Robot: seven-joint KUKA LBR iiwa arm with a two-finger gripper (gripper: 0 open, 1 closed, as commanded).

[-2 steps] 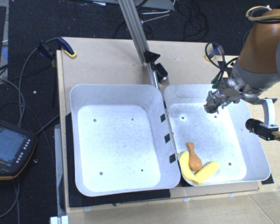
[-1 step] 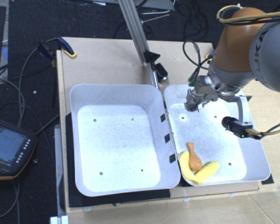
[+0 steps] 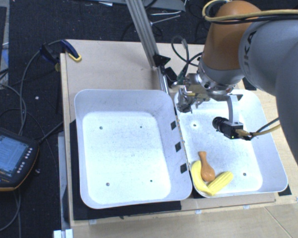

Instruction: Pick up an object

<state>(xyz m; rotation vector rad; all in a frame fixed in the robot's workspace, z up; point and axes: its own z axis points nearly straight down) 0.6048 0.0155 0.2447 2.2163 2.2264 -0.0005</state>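
Three small objects lie together at the near-left corner of the right bin: a yellow banana, a tan drumstick-shaped piece lying across it, and a yellow corn cob. My gripper hangs over the far-left part of that bin, close to the wall shared with the left bin. It is well behind the three objects and apart from them. Nothing shows in its grasp. A black fitting sticks out below the wrist.
The grey arm and its orange band cover the far right of the bench. A slanted metal strut rises behind the bins. A blue and yellow clamp grips the bench's far-left corner. A teach pendant lies on the floor at left.
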